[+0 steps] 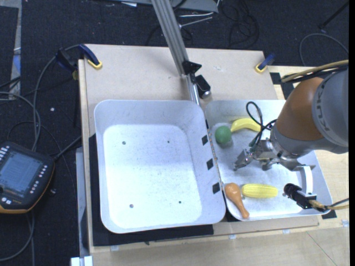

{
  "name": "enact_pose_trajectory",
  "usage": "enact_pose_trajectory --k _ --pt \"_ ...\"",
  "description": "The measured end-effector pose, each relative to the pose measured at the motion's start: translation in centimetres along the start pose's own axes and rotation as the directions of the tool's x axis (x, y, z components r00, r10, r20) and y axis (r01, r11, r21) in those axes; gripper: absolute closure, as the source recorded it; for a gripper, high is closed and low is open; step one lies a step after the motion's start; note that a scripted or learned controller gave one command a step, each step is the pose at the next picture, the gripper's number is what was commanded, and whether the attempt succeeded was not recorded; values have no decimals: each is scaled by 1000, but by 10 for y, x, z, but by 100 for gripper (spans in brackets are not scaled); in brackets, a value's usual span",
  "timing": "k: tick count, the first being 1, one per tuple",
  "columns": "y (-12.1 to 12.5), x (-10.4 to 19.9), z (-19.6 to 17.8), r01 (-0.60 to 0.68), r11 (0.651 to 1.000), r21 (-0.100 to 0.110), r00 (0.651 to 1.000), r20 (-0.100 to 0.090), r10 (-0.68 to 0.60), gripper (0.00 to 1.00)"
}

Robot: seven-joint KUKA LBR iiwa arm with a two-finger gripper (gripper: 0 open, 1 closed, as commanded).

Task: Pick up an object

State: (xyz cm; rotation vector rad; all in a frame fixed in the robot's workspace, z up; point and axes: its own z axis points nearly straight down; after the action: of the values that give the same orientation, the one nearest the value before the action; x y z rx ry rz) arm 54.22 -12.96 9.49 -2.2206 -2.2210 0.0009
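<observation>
Camera view over the pale wooden table [138,71]: in the shallow white bin [266,214] on the view's right, my tool [244,160] hangs low. I cannot tell how far it is open, or whether it has hold of anything. The yellow toy corn cob [259,191] lies just beside it toward the front rim, its long axis running left to right. The small green ball [223,136] sits on the tool's far side, up-left.

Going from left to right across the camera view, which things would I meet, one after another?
In order: handheld control pendant → left white bin → green ball → yellow corn cob. The banana and the orange toy overlap these sideways, so I leave them out.
</observation>
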Motion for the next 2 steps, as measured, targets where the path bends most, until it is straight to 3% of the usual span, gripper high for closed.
enact_pose_trajectory --k 1,2 --pt "0 0 -11 -1 1000 -1 1000 0 1 100" --pt "-6 0 -55 0 1000 -5 1000 1 0 100"
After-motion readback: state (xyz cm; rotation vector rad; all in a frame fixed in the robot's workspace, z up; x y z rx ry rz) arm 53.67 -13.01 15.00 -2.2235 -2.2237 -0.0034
